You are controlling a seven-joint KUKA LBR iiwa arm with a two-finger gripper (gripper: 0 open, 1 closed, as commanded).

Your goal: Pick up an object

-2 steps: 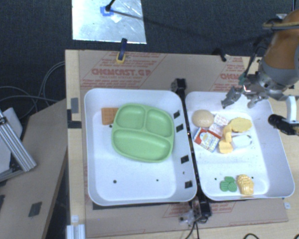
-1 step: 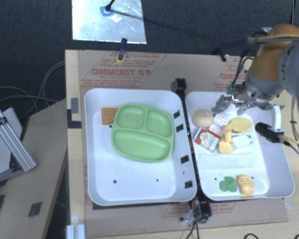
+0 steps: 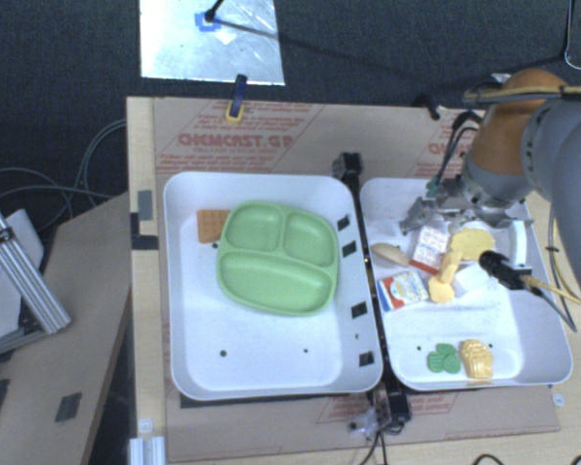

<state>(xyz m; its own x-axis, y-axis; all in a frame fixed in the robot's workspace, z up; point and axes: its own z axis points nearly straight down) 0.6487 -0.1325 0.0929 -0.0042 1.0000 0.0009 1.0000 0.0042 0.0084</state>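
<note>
Even overhead light, soft focus, glare

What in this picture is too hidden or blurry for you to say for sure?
- Gripper: small and cluttered in the camera view, so whether it holds anything is unclear.
- Orange-brown item in the left bin: partly under the green tray, identity unclear.
- Red-and-white packets in the right bin: print too small to read.

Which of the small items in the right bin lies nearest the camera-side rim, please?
The yellow corn-like piece lies lowest, beside the green piece; the other items sit farther up the bin.
</note>
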